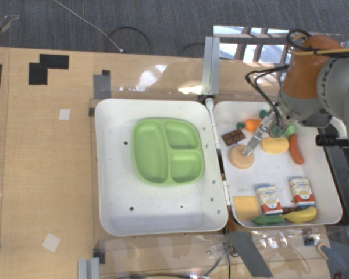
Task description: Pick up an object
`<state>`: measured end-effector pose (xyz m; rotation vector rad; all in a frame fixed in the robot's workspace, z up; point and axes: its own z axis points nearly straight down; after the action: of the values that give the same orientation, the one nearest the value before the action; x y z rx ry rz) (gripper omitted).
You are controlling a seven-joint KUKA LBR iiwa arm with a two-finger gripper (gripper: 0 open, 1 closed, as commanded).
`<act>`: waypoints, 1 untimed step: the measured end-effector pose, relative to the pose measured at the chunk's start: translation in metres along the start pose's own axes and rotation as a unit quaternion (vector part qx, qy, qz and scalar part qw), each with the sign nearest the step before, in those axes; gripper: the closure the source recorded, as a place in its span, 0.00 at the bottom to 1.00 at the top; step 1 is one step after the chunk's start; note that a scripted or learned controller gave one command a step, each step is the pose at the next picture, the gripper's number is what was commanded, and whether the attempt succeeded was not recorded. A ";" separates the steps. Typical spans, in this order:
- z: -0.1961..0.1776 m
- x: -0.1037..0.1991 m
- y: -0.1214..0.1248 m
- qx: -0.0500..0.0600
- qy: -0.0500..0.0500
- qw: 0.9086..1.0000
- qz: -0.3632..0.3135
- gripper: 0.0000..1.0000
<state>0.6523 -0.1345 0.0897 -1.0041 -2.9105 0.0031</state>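
Arm low in the right bin — nothing lifted yet.

The grey arm with its orange band reaches in from the right; the jaws [251, 146] hang just above or on the round tan disc [241, 157] in the shallow white right bin [335, 199]. Whether they are wide, narrow or closed on anything cannot be told at this slant. Judged stage: approach or first contact — grasp and lift remain. Close neighbours crowd the spot: a brown chocolate-like block [232, 136] to one side, a yellow rounded piece [275, 145] and an orange-red carrot-shaped toy [295, 150] to the other. Two small printed cartons [268, 198], a yellow square block [245, 205] and a yellow banana [301, 215] lie well apart at the near wall. The bin's bare middle gives working room. The shallow white left bin [113, 214] holds a green divided plastic plate [167, 150].
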 end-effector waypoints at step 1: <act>-0.013 -0.007 0.002 -0.006 -0.020 1.000 -0.002 1.00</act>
<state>0.6598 -0.1377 0.1019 -1.0104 -2.9520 0.0063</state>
